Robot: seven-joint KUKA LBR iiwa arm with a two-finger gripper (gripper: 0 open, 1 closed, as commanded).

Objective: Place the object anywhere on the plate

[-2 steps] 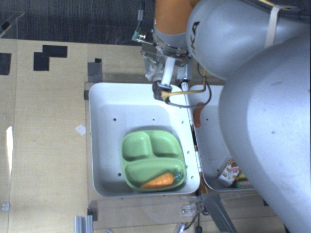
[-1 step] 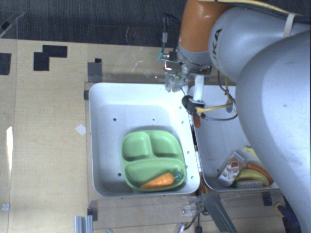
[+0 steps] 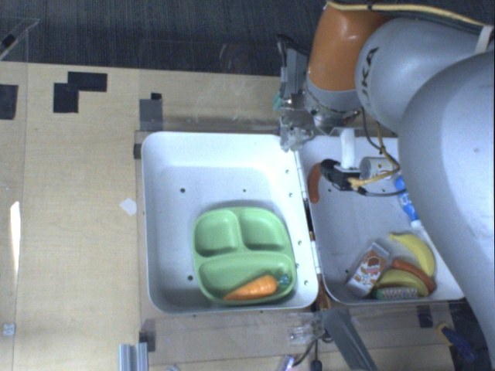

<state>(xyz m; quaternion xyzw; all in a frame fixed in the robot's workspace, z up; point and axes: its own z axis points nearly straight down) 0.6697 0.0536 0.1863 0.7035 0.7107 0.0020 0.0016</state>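
A green plate (image 3: 232, 234) with three compartments lies in the left white bin (image 3: 166, 207). An orange carrot (image 3: 252, 287) rests in the plate's front compartment, near its front right corner. My gripper (image 3: 291, 136) hangs over the far end of the wall between the two bins, well behind the plate and apart from the carrot. The grey arm with its orange band reaches in from the upper right.
In the right bin (image 3: 340, 230), a red sausage (image 3: 314, 184) lies against the left wall. A yellow banana (image 3: 415, 250), a small carton (image 3: 369, 270) and other items crowd the front right corner. A blue and white tube (image 3: 404, 199) lies under the arm.
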